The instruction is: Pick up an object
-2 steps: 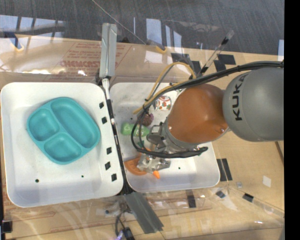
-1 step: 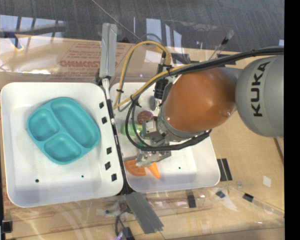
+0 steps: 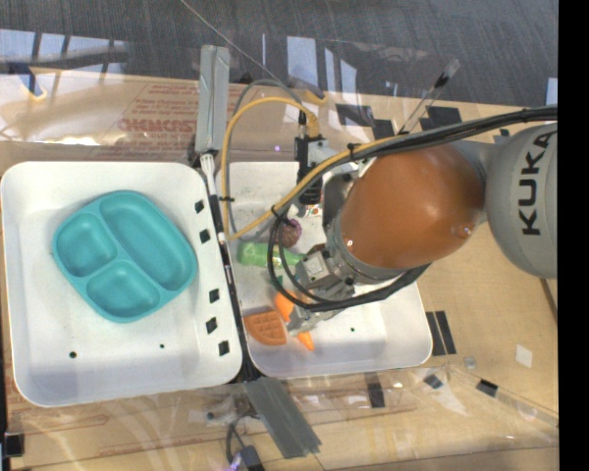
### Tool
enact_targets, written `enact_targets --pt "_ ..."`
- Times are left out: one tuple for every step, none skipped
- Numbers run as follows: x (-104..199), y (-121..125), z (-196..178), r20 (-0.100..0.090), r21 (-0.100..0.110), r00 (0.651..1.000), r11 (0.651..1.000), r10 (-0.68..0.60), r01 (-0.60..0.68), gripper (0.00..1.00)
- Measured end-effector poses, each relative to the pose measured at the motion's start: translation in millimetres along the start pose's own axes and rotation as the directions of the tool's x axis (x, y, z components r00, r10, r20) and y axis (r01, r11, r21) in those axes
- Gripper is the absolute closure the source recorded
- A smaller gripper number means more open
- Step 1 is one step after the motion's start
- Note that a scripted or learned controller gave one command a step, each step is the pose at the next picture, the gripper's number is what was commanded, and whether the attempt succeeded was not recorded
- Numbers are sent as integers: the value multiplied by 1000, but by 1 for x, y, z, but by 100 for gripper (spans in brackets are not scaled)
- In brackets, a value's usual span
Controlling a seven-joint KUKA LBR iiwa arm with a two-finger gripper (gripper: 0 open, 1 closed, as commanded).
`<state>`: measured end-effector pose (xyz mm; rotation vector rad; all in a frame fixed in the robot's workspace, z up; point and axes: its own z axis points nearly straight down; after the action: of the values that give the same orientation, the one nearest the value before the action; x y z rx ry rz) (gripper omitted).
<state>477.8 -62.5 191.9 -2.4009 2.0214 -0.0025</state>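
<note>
The arm's orange band and wrist cover most of the right bin [image 3: 393, 346]. My gripper [image 3: 296, 281] hangs low over that bin's left part, among black and yellow cables. Just left of it lies a green object [image 3: 254, 254]. A small purple object [image 3: 292, 230] sits above it, close against the wrist. An orange waffle-like piece [image 3: 266, 328] lies at the bin's front left. A small orange carrot-like piece [image 3: 303, 340] rests beside it, and another orange bit [image 3: 284, 305] shows right under the gripper.
The left bin [image 3: 39, 361] holds a teal divided plate [image 3: 124, 254]. A raised divider [image 3: 219, 263] with black clips separates the two bins. Cables loop above the right bin's back wall.
</note>
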Motion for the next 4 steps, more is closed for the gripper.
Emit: enact_targets --pt "0 0 -11 2 -2 961 961 -276 276 100" --pt "-18 -3 -8 3 -2 758 758 -653 653 100" --pt "-11 -8 -10 5 -2 472 472 -882 882 100" --pt "15 -8 -33 5 -4 660 660 -751 751 100"
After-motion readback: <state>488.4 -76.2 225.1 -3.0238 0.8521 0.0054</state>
